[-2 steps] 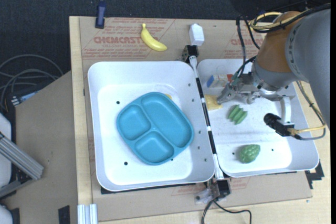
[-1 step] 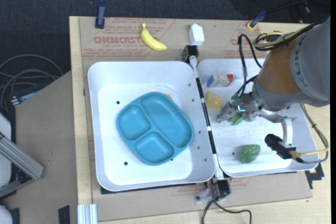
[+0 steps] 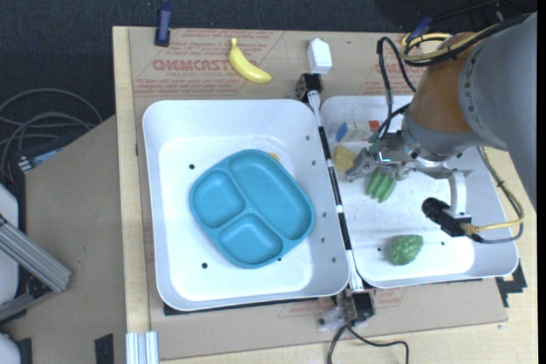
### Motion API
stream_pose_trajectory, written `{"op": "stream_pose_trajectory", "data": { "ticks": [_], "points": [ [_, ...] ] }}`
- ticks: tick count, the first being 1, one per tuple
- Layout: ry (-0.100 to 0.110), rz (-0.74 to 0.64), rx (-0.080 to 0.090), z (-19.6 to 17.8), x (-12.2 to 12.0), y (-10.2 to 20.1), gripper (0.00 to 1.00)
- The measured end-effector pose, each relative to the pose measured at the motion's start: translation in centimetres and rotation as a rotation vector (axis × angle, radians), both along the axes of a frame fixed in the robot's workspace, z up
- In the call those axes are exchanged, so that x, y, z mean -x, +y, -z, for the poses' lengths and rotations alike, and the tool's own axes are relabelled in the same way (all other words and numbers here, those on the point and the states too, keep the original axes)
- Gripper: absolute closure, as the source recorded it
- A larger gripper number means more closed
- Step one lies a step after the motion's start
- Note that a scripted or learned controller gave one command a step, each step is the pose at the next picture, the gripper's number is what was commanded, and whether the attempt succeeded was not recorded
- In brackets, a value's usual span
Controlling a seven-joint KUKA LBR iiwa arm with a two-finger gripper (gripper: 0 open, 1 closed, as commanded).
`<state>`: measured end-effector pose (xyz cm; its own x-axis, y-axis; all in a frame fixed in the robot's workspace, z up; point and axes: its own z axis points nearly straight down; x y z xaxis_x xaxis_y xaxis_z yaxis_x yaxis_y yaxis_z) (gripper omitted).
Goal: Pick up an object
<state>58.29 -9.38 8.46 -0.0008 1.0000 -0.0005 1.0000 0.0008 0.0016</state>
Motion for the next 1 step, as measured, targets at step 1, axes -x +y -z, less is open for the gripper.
{"op": "stream_pose_trajectory", "data": {
  "ticks": [1],
  "points": [
    [0.003, 0.001, -0.002, -0.02, 1.46, -0.09, 0.00]
  ]
}}
